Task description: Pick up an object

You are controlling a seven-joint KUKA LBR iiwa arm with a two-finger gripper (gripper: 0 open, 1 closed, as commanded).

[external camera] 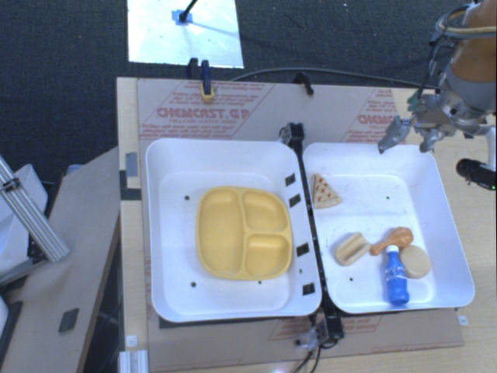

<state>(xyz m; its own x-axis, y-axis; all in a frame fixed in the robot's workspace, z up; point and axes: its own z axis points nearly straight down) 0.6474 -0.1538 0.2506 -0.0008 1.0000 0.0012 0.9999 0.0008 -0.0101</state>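
Over right bin's (443, 208) far edge: tool (409, 136) spread open, gripping nothing. Left bin (167, 208): yellow divided plate (243, 232). Right bin: blue bottle (396, 276), hotdog bun (352, 248), pizza slice (324, 190), drumstick (392, 239), round cookie (416, 262).

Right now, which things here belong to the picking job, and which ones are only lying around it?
For the job:
- pincer, fingers spread, above the right bin's far edge
- pizza slice
- bread roll
- blue bottle
- orange toy
- round biscuit
- right bin

Just lying about:
- yellow divided plate in the left bin
- blue clamp
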